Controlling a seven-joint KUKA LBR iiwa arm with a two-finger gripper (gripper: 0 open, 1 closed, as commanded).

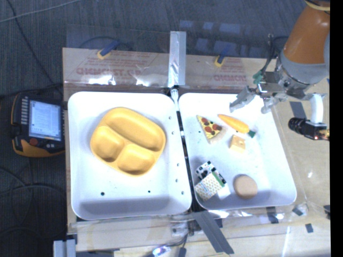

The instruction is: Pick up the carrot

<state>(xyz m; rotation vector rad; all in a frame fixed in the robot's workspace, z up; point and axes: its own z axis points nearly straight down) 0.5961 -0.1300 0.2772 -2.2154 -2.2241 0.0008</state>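
Observation:
The carrot (234,123), orange with a small green end, lies in the right bin (283,167) near its far edge, pointing from upper left to lower right. My gripper (252,104) hangs above the bin's far right corner, just up and to the right of the carrot. Its two fingers (239,101) are spread apart with nothing between them. The carrot lies free on the bin floor, apart from the gripper.
Close to the carrot are a pizza slice (210,127) on its left and a cheese wedge (238,142) just below. A round bun (245,186) and a dice-patterned box (210,181) sit near the front. A yellow divided plate (127,140) lies in the left bin (76,159).

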